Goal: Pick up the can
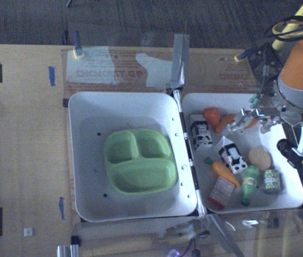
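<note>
The can [272, 181] is small, with a green label and a pale lid. It stands upright near the front right corner of the right bin [293, 199]. My gripper [256, 121] hangs over the back of that bin, close to an orange piece [225, 122] and a red tomato [211, 114]. It is well behind the can and apart from it. Its fingers [240, 124] are spread open with nothing between them.
Beside the can lie a tan round item [259, 158], a green bottle [249, 183], a carrot [225, 174], a reddish box [222, 191] and two cow-patterned cartons [233, 158] [200, 133]. The left bin [81, 122] holds a green divided plate [139, 160].
</note>
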You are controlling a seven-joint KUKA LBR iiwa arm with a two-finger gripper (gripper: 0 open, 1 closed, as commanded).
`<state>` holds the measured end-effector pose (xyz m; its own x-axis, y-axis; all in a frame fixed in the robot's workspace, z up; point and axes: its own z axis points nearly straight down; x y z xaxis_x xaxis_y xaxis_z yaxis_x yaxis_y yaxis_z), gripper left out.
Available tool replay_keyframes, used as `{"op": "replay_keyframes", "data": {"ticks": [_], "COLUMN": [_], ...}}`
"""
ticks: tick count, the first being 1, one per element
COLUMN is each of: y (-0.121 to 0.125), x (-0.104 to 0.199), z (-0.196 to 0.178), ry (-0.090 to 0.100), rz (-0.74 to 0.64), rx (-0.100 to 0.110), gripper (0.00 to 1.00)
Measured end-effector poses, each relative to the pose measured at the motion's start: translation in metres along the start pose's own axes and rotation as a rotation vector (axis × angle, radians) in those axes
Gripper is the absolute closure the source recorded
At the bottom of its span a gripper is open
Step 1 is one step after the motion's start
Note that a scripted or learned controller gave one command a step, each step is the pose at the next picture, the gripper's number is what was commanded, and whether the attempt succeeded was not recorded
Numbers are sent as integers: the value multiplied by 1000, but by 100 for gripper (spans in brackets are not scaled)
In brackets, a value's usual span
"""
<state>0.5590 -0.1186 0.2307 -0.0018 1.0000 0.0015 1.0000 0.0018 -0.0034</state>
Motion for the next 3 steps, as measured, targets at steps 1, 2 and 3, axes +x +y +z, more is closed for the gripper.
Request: {"op": "replay_keyframes", "data": {"ticks": [1, 2, 3], "y": [-33, -33, -7], "x": [-31, -31, -23], "z": [131, 122, 55], "ry": [-2, -3, -2], "rz": [-72, -70, -183], "rx": [-6, -9, -6], "gripper": [0, 100, 100]}}
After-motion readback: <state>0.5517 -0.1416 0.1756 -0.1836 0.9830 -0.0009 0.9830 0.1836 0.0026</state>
